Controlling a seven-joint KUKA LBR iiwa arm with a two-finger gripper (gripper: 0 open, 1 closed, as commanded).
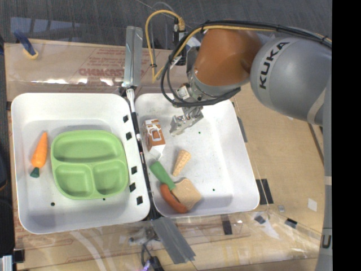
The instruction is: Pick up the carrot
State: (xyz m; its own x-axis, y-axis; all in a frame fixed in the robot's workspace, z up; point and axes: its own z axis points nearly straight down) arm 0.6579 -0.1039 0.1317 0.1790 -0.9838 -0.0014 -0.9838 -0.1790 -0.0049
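The carrot (pixel 39 153) is orange with a dark green end. It lies lengthwise in the left bin (pixel 22 109), between that bin's left wall and a green divided tray (pixel 87 162). My gripper (pixel 181 123) hangs over the upper middle of the right bin (pixel 237 151), far to the right of the carrot. It sits just right of a small brown box (pixel 154 133) and nothing is seen in its grasp.
The right bin also holds a tan cone (pixel 180 161), a green and red-orange vegetable (pixel 165 184) and a piece of bread (pixel 189 193) near the front. The divider (pixel 133 95) between the bins runs between gripper and carrot. Cables (pixel 163 33) loop above the wrist.
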